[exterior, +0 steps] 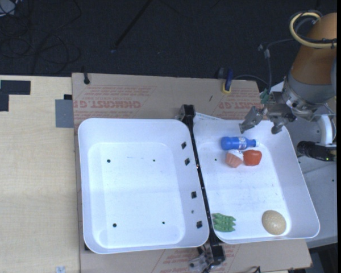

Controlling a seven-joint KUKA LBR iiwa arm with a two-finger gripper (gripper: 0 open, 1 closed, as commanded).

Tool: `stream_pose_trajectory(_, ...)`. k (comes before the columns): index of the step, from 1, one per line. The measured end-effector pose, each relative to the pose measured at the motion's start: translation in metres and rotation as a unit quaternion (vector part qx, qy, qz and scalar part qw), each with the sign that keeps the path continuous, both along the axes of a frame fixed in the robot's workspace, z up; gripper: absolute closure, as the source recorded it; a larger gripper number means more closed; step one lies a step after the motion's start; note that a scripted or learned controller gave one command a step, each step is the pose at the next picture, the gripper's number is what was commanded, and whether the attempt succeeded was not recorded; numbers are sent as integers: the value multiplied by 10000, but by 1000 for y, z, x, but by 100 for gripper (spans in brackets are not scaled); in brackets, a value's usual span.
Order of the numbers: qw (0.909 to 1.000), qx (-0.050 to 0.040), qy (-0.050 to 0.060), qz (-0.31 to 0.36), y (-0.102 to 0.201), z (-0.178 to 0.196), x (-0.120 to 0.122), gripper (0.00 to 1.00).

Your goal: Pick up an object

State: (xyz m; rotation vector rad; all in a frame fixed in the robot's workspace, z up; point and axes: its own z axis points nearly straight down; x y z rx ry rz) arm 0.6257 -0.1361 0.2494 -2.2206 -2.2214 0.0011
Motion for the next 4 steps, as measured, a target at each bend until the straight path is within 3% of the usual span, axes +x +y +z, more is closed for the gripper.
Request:
stream_pose_trajectory(1,10000,8,50,2,-24,-156,16,0)
stream_pose_trajectory(2,10000,8,26,-6,-25,-138,17,100)
stream_pose_trajectory(3,10000,8,27,-6,-25,-138,17,0)
stream_pose_trajectory(4,10000,9,28,-13,-26,-128,17,100)
